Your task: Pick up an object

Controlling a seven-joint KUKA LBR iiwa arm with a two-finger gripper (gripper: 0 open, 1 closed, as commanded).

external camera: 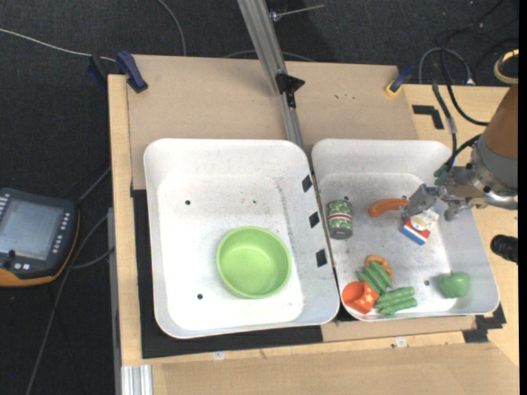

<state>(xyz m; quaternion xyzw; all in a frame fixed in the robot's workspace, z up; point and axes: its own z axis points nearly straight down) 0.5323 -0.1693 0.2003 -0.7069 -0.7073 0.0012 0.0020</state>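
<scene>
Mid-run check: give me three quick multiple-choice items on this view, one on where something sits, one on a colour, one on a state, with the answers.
1. Where is the green bowl?
A. left bin
B. right bin
C. on the bare bench

2. What colour is the pepper at the right bin's near right corner?
A. red
B. green
C. blue

3. How does the can stand?
A. lying on its side
B. upright
C. tipped inside the bowl

Answers:
1 A, it rests on the left bin's floor.
2 B, it is plainly green.
3 B, its round top faces up.
</scene>
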